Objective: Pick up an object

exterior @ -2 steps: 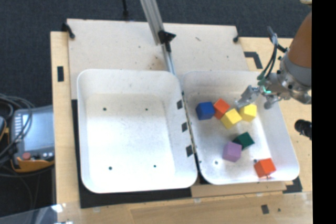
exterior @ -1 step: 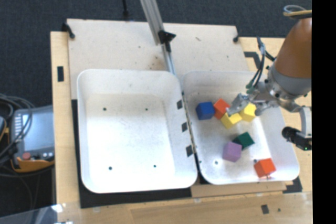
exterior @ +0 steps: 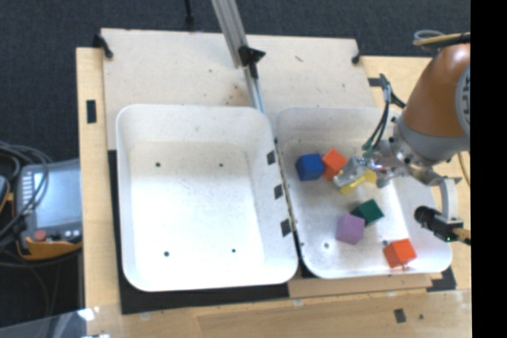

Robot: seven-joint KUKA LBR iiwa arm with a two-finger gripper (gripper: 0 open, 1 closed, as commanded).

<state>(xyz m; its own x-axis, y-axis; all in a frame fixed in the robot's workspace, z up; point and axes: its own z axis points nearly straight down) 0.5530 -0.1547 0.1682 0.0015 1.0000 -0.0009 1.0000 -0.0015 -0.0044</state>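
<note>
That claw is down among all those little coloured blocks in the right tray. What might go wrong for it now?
The gripper sits low by a yellow piece, with an orange block and a blue block tight beside it. It may well nudge those neighbours away, or catch two things at once. The yellow piece looks small and half hidden under the gripper, so it might slip out on lifting. The green block and purple block lie close below, so a sideways sweep may knock them too.
</note>
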